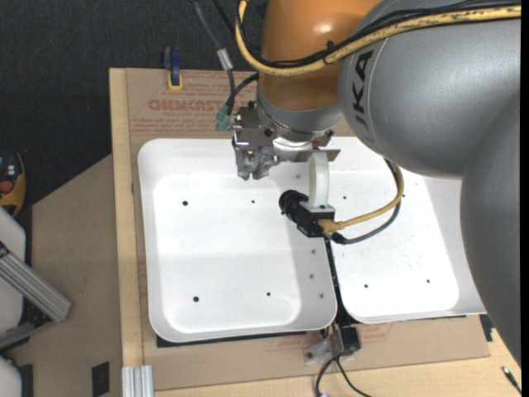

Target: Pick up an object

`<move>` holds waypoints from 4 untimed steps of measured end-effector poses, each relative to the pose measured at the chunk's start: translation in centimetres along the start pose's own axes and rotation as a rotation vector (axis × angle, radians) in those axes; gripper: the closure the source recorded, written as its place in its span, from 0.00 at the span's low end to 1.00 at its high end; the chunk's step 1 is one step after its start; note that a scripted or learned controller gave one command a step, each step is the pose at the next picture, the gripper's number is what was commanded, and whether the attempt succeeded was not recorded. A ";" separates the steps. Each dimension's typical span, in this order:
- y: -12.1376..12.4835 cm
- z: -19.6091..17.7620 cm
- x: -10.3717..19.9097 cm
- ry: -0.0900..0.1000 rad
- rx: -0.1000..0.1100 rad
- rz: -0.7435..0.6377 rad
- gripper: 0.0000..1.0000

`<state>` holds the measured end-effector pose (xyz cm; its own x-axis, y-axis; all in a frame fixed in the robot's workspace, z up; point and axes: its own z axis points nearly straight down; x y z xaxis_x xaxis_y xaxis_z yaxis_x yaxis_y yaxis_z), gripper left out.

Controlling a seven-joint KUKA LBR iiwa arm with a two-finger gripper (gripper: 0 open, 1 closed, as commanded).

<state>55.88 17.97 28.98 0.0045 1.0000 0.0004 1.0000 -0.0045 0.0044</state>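
Observation:
My gripper (279, 169) hangs low over the far edge of the left white bin (165, 222), near the wall it shares with the right bin. The orange wrist band (310, 31) and the grey arm link (446, 81) sit directly above it and hide much of the gripper body. A black connector (302, 210) with a yellow cable hangs just below the gripper, over the divide between the bins. The floor of the left bin shows plain white with small dark dots.
The right white bin (405, 263) is partly covered by the arm. Both bins rest on a cardboard sheet (132, 122) with red print. A blue clamp (173, 66) sits at its far edge. Metal rails (33, 288) lie at the left.

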 end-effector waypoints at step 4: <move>-2.9 -6.5 1.8 0.005 -0.007 -0.010 1.00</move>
